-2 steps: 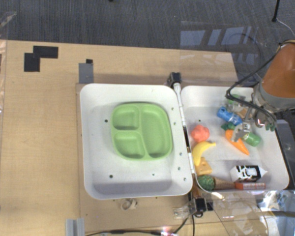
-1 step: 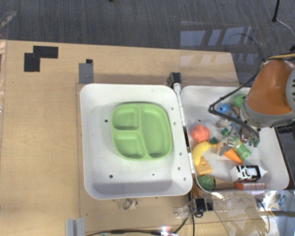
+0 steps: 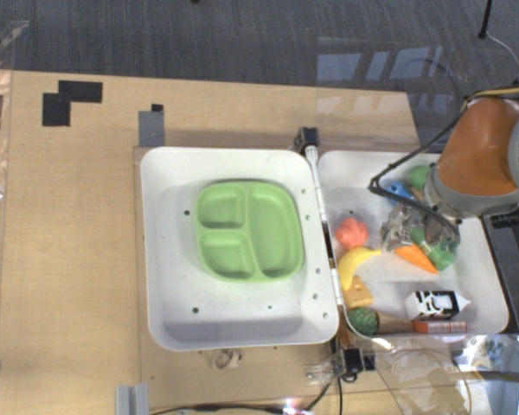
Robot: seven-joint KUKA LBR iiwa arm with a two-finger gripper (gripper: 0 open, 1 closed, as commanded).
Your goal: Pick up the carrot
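Note:
The carrot [image 3: 414, 257] is orange with a green leafy end [image 3: 442, 253]. It lies in the right bin [image 3: 480, 305], a little right of the bin's middle. My gripper [image 3: 415, 232] hangs just over it, under the orange band of the arm [image 3: 476, 158]. Its two fingers [image 3: 396, 230] stand apart, one on each side above the carrot's orange part. The gripper looks open and nothing is lifted between the fingers. The arm hides the bin's far right part.
Crowded around the carrot are a pink piece [image 3: 353, 230], a yellow banana [image 3: 356, 262], a yellow wedge [image 3: 359, 294], a green lump [image 3: 363, 321], a black-and-white carton [image 3: 434, 302] and a red-brown stick [image 3: 432, 326]. A green divided plate [image 3: 246, 230] sits in the left bin [image 3: 169, 318].

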